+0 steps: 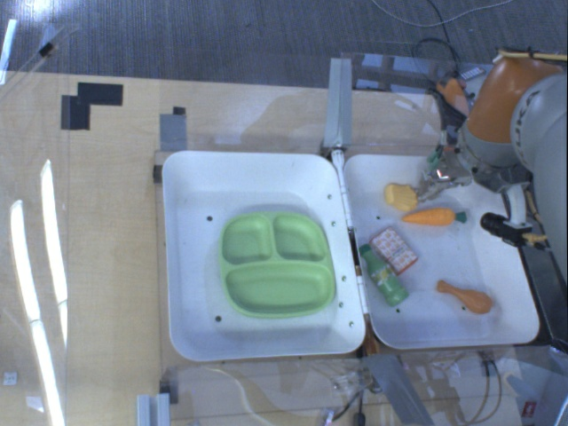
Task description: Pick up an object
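We cannot tell our gripper's (436,177) state; it hovers just right of the yellow toy (400,195), with the carrot (431,217) just below it.

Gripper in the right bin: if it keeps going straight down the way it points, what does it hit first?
Most likely the yellow toy piece, or the leaf end of the orange plastic carrot beside it. The gripper sits just above and between them over the right white bin; depth is unclear from this slanted view.

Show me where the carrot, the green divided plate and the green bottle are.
carrot (429,217): camera view, middle of its orange body.
green divided plate (278,288): camera view, its large lower compartment.
green bottle (387,284): camera view, middle of its body.
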{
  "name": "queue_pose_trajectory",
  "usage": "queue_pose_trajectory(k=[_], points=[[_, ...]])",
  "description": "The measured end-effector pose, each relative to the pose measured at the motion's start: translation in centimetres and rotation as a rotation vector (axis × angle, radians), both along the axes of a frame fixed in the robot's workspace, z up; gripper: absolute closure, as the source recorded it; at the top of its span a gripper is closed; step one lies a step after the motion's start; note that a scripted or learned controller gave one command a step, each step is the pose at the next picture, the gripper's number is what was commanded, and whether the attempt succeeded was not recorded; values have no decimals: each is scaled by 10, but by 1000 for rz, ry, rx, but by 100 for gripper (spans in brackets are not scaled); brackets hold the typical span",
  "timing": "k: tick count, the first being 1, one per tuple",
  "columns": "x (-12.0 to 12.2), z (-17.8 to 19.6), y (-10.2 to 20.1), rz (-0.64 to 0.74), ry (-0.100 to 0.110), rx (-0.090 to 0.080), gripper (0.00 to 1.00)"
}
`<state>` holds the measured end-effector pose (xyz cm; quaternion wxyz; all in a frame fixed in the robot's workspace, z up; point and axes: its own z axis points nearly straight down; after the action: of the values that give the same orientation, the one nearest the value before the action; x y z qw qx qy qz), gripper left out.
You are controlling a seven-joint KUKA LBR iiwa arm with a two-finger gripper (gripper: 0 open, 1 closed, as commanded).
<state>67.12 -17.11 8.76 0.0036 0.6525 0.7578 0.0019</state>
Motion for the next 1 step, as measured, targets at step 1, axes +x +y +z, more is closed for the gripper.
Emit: queue_pose_trajectory(k=[1], points=[[0, 0, 0, 1, 2, 0, 0]])
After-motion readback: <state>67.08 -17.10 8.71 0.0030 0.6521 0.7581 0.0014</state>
